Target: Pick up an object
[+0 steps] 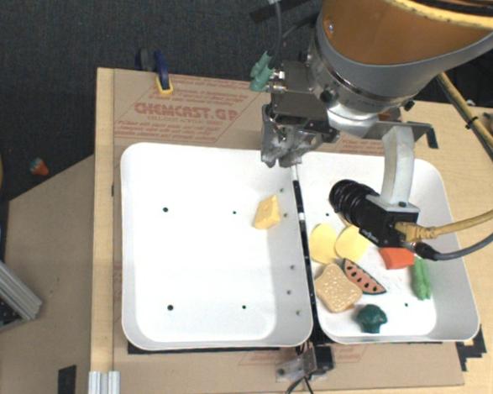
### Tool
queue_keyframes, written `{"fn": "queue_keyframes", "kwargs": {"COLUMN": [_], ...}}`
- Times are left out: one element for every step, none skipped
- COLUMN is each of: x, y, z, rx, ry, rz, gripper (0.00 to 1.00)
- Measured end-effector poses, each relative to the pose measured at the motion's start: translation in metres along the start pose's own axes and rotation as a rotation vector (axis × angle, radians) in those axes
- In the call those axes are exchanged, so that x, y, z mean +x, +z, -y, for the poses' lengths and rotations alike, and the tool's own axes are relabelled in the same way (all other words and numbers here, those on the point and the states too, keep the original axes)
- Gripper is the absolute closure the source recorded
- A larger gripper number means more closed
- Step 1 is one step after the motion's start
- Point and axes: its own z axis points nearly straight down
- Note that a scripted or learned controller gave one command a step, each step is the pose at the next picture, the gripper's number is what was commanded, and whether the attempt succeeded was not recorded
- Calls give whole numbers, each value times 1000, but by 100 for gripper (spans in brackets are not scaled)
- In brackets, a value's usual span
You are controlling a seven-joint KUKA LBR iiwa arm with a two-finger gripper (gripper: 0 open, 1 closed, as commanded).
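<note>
**Gripper poised at the back rim, cheese wedge lying free below it**

Cardboard sheeting printed with red lettering covers the bench [202, 113], and on it sit two shallow white plastic bins side by side. Nearest the camera, at about five o'clock, the right bin [453, 312] holds a crowded heap: a dark green lumpy toy [371, 317], a tan speckled cracker-like piece [336, 287], a watermelon slice [364, 277], a green pod [423, 278], an orange block [397, 258] and two pale yellow rounded pieces [338, 242].

Further back, the left bin [142, 252] carries a single small yellow wedge of toy cheese [267, 212], near its right wall at roughly one o'clock from the bin's centre.

Farthest, at twelve o'clock, the two-finger gripper [281, 155] hangs over the back rim where the bins meet; whether it is spread or pressed together I cannot tell, and nothing shows between its tips.

Judging by this, the approach step is in hand. The next move calls for shifting toward six o'clock over the wedge, then descending squarely onto it.
</note>
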Motion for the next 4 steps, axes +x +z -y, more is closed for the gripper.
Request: {"fn": "queue_keyframes", "kwargs": {"x": [44,39,40,36], "y": [-45,199,183,11], "z": [0,1,-82,-81], "rx": [7,31,8,-6], "ry": [-2,5,6,2], "rz": [3,15,6,-1], "gripper": [100,100,100,100]}}
